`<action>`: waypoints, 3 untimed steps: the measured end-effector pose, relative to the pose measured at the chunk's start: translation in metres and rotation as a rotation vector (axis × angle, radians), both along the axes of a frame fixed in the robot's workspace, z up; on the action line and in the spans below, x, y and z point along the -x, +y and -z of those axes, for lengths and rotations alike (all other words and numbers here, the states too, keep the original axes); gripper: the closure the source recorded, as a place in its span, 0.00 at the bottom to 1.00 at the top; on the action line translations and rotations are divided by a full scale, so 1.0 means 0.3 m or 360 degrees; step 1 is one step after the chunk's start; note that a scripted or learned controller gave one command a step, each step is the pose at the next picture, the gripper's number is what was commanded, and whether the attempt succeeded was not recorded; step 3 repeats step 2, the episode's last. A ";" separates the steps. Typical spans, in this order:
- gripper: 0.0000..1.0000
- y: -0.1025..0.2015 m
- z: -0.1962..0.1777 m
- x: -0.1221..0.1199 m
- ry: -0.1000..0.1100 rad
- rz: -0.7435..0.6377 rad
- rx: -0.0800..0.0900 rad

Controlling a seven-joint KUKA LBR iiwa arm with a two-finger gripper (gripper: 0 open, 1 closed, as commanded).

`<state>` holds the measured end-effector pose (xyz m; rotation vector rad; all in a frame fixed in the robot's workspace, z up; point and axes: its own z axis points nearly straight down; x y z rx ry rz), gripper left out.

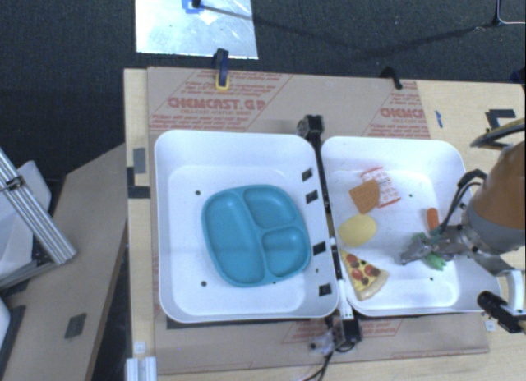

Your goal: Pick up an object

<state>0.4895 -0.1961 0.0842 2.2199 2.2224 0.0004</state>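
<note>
Grey fingers of the gripper (421, 250) lay low in the right bin (394, 153), beside a small green object (436, 261); whether they were spread or closed could not be told. Nothing appeared lifted; the pick remained undone.

"CHEMCAST GP" on cardboard sheet (215, 102)

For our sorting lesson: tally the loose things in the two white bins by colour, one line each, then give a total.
Blue: 1, the divided plate
Yellow: 1, the round lemon-like piece
Orange: 2, the flat toast-like piece and the small carrot-like piece
Green: 1, the small piece by the gripper
Mixed colours: 1, the pizza slice
Total: 6
</note>
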 end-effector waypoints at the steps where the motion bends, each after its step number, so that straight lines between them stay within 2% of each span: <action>1: 1.00 0.000 -0.038 -0.004 -0.0005 0.0000 0.0000; 2: 1.00 -0.004 -0.181 0.007 -0.0004 -0.0003 0.0002; 3: 1.00 -0.004 -0.181 0.007 -0.0004 -0.0003 0.0002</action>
